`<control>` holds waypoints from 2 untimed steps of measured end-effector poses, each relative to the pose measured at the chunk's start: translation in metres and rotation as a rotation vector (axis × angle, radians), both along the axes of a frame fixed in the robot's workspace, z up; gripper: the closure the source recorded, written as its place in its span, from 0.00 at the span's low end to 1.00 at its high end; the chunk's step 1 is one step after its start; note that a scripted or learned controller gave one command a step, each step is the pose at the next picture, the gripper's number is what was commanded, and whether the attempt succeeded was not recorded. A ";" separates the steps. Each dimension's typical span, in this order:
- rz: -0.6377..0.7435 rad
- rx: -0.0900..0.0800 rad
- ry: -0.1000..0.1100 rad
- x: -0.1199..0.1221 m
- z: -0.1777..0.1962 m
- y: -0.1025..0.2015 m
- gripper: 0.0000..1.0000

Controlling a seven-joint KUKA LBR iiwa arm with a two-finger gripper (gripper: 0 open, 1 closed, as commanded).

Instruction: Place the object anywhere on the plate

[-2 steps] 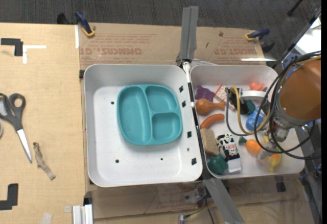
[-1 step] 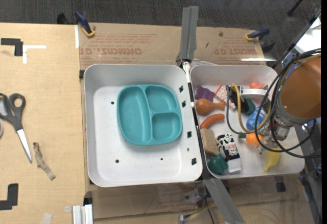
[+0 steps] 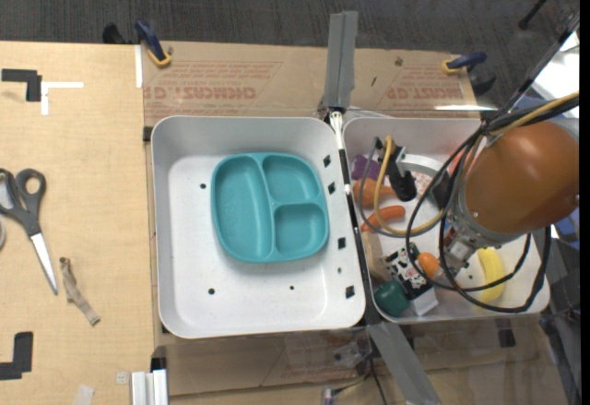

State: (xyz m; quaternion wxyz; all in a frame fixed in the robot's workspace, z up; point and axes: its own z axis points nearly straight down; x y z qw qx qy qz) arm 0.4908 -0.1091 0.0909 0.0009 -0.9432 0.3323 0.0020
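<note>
Teal three-compartment plastic plate [image 3: 271, 207] sits mid-frame in the left white bin [image 3: 175, 237]. Arm w/ orange band [image 3: 525, 177] hangs over the right white bin [image 3: 533, 300], centre-right. Gripper is hidden under it, so grip can't be told. Yellow banana-like toy [image 3: 491, 270], possibly the object, lies just below the wrist, w/ an orange carrot-shaped toy [image 3: 385, 214] to the left.

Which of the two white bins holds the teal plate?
The left white bin: the teal three-compartment plate lies in it alone, while the right white bin holds jumbled small objects.

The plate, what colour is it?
Teal. The plate shows best in the camera view, in the left bin.
</note>
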 end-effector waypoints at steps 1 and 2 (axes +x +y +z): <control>-0.001 0.000 0.000 0.000 0.000 0.000 0.00; -0.001 0.000 0.000 0.000 0.000 0.000 0.00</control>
